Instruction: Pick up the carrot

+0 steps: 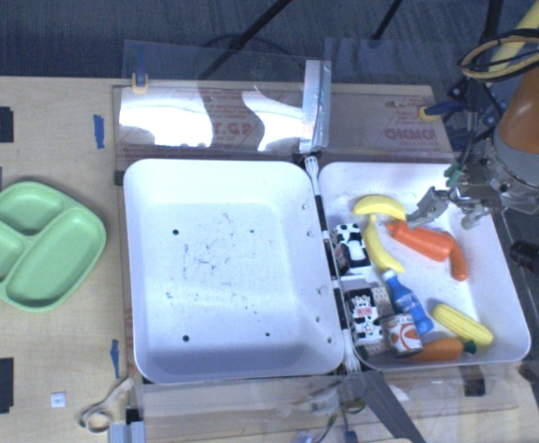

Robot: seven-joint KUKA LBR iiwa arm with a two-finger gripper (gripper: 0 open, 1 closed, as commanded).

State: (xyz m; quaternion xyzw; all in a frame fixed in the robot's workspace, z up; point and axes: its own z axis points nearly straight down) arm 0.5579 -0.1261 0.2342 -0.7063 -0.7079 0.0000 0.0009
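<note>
An orange carrot (424, 241) lies in the right bin (508, 275), just below a banana (377, 221). A shorter orange piece (458, 264) lies at its right end. Another orange, carrot-like thing (433, 349) rests against the bin's front wall. My gripper (449, 211) hangs over the bin's upper right part, just above and to the right of the first carrot. Its fingers (425, 208) are open, with nothing between them.
The right bin also holds a blue bottle (406, 301), a yellow corn cob (461, 324), a small can (402, 333) and two black-and-white boxes (350, 246). The left bin (159, 192) adjoins it. A green divided plate (35, 245) sits at the far left.
</note>
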